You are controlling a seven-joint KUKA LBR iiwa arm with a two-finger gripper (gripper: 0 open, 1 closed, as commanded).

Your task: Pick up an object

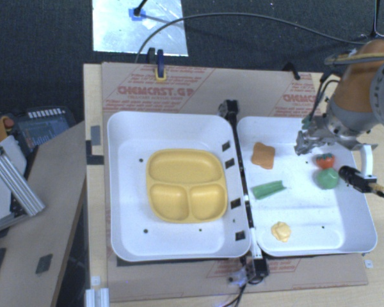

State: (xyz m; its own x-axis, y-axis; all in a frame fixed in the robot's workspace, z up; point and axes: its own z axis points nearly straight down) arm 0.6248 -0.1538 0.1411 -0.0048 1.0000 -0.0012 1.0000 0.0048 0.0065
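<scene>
Bright, even light from overhead floods both white bins [179, 123], and their floors wash out close to pure white. Glare flares hard off the silvery sheet [139, 18] at the top. Shadows are soft and short, tucked just beside the yellow tray [185, 184]. The dark carpet [38, 43] shows grainy noise. Focus is fair, slightly soft, with edges mushy toward the corners.
</scene>
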